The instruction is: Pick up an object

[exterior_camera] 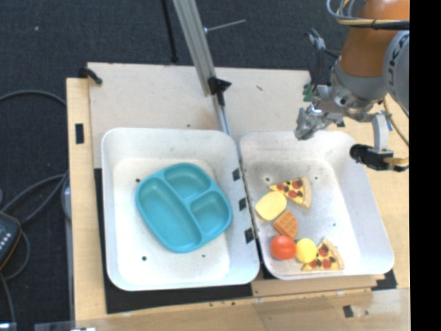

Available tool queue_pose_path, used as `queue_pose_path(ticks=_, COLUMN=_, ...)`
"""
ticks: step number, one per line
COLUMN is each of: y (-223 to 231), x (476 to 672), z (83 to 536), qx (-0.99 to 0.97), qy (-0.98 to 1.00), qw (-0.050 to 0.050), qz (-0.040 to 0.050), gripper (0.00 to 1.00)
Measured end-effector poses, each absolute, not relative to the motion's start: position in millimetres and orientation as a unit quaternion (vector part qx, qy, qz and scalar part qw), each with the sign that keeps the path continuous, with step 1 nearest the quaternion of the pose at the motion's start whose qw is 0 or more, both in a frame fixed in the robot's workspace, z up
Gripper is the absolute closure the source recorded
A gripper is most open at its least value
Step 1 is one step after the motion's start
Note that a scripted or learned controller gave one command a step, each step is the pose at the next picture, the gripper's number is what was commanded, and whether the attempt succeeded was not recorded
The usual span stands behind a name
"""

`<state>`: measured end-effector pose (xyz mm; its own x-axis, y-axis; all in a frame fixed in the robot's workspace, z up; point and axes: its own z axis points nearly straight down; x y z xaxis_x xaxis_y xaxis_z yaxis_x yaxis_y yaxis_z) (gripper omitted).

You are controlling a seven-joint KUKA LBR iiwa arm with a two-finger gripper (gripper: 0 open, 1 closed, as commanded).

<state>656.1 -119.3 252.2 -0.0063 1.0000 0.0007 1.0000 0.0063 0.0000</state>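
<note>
A: Where the left bin (117, 150) lies, what sits inside?
B: A smooth teal divided plate (183, 206).
A: And the right bin (365, 205)?
B: Toy food: a pizza wedge (293, 190), pale yellow lump (271, 205), ridged waffle (286, 223), round red tomato (282, 247), a yellow piece (306, 250), another pizza slice (328, 256).
A: The gripper (306, 126)?
B: Over the far rim; grip state, can't tell.

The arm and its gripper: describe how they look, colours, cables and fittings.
The arm is grey with a rounded orange band above the wrist. Pale cable loops arch over its top. Its wrist narrows to a small grey metal gripper. A black fitting with a yellow mark juts out beside a pale bracket below the wrist.
</note>
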Motion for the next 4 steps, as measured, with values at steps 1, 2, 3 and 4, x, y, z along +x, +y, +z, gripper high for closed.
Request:
queue_pose_path(ticks=1, y=-64, x=651.5, z=242, qx=-0.705, qy=-0.710, qw=0.001, qz=-0.0002, gripper=1.00)
queue_pose_path(ticks=2, y=-22, x=638.4, z=238, qx=-0.705, qy=-0.709, qw=0.001, qz=-0.0003, gripper=1.00)
queue_pose_path(ticks=3, y=28, x=635.2, z=231, qx=-0.705, qy=-0.710, qw=0.001, qz=-0.0002, gripper=1.00)
queue_pose_path(ticks=4, y=86, x=615.4, z=240, qx=-0.704, qy=-0.710, qw=0.001, qz=-0.0007, gripper=1.00)
